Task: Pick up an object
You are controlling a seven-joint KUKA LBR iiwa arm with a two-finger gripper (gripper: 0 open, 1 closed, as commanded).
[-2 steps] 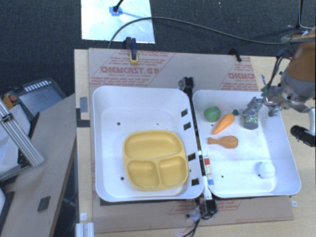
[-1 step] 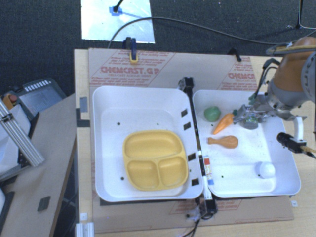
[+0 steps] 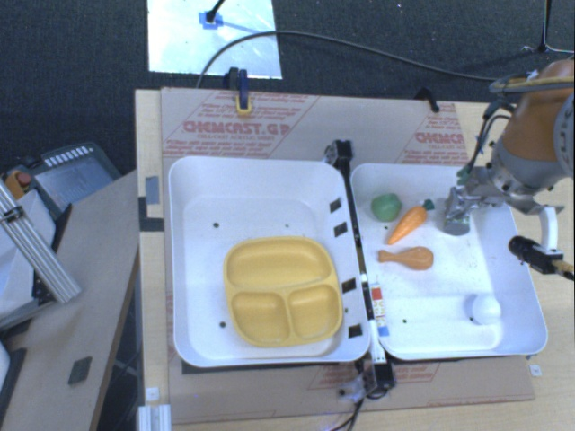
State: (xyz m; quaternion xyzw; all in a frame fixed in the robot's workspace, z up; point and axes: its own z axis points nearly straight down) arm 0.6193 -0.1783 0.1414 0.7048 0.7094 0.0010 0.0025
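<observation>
Two shallow white plastic bins sit side by side on the surface [image 3: 153,268], smooth-walled with rounded corners. The left bin [image 3: 193,241] holds a yellow compartment tray [image 3: 283,290]: glossy, rounded, one long section at the back and two smaller ones at the front.

Over in the right bin [image 3: 517,330], four small toys lie apart from one another. A green ball-like piece [image 3: 386,206], matte and round, rests near the back left corner. Just beside it to the right lies an orange carrot [image 3: 409,223], tapered, tilted, with a little green tip at its upper end. Just in front of that is a tan drumstick shape [image 3: 406,258], bulbous at one end and narrow at the other, lying flat across the bin floor. Near the front right corner sits a small white rounded object [image 3: 485,309], hard to read against the white plastic.

The grey metal tool [image 3: 455,218] hangs low over the back of the right bin, to the right of the carrot's green tip, apart from the toys. Whether its tips are spread or pressed together, I cannot tell from this angle; nothing shows pinched in it. Above it, the arm's orange band [image 3: 537,124] curves in from the right.
</observation>
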